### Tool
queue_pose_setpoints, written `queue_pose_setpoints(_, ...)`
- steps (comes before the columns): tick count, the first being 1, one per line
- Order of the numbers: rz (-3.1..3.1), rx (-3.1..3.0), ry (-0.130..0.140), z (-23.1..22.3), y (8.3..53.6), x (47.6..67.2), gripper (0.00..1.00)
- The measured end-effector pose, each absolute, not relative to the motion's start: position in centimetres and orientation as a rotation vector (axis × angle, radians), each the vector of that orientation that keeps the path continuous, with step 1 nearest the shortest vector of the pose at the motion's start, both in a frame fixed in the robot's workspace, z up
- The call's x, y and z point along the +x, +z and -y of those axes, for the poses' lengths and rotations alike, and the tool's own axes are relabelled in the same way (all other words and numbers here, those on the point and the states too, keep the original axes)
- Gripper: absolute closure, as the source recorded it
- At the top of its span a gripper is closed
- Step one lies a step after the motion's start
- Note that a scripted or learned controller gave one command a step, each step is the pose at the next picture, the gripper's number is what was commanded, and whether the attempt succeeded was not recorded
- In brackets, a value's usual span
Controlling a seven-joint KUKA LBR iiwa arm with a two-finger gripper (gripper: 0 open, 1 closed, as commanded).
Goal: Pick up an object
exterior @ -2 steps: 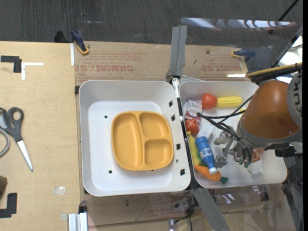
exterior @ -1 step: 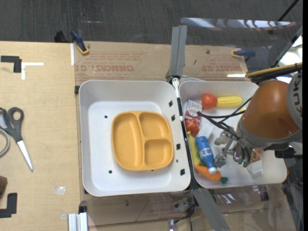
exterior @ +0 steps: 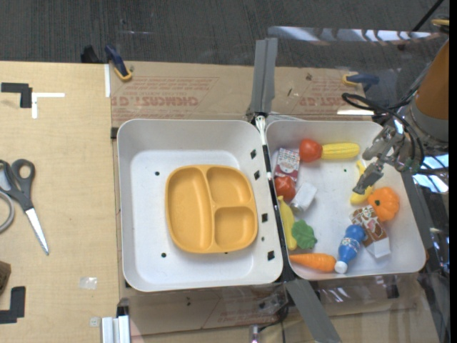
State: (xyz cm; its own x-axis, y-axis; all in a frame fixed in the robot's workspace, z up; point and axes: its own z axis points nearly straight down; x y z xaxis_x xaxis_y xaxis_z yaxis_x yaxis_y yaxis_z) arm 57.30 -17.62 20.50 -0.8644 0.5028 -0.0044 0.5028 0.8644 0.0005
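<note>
- Well, starting at your far left, scissors (exterior: 25, 199) lie on the bench, well apart from the bins.
- Next you see the left bin (exterior: 139, 263) bearing a yellow divided plate (exterior: 211, 208).
- In the right bin (exterior: 407, 259) you find a carrot (exterior: 313, 262), a broccoli piece (exterior: 303, 234), a tomato (exterior: 310, 150), a corn cob (exterior: 340, 150), a blue bottle (exterior: 349, 247) and an orange pumpkin (exterior: 384, 203).
- At the right, the gripper (exterior: 365, 179) hangs above that bin just beside the pumpkin; its fingers stand spread, with nothing between them.

Smooth, glossy white plastic bins (exterior: 136, 213) hold a matt yellow plastic tray (exterior: 211, 209), beside a light wooden benchtop (exterior: 57, 191).
</note>
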Motion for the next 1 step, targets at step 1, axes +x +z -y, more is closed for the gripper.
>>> queue_pose_setpoints(1, -3.009, 0.89, -0.001, 19.87, 9.29, 55.81, 0.0)
